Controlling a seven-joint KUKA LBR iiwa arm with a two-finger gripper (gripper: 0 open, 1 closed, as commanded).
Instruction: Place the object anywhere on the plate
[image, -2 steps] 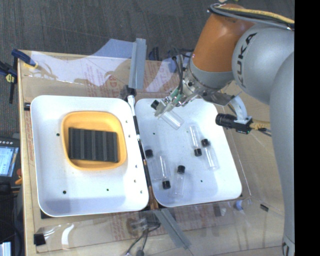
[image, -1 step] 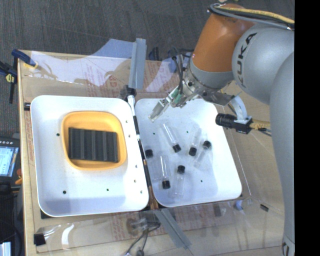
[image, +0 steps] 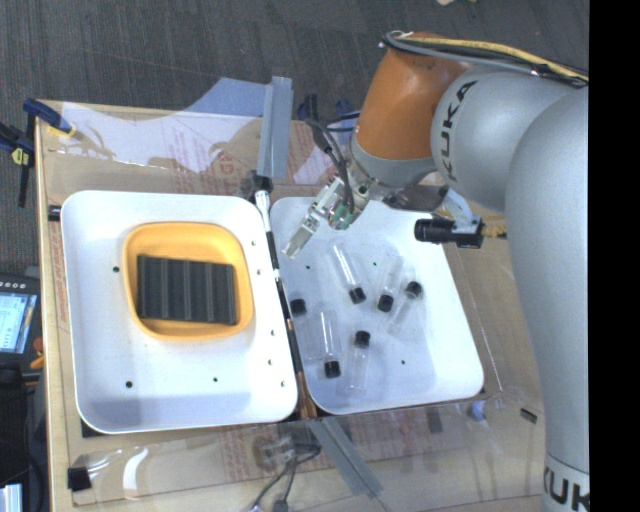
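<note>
Gripper (image: 300, 240) hanging over right bin (image: 455, 350) above several clear vials (image: 348, 270); finger state cannot be told; yellow plate (image: 185, 245) sitting in left bin (image: 90, 380)

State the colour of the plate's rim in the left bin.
Yellow-orange rim on the plate, around a dark ridged centre; seen in the camera view.

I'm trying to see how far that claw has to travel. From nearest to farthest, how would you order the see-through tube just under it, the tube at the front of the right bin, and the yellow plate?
1. Clear tube, right bin, just below the claw.
2. Yellow plate, left bin, across the divider.
3. Front tube, right bin, near its front edge.
Two and three are fairly close.
</note>
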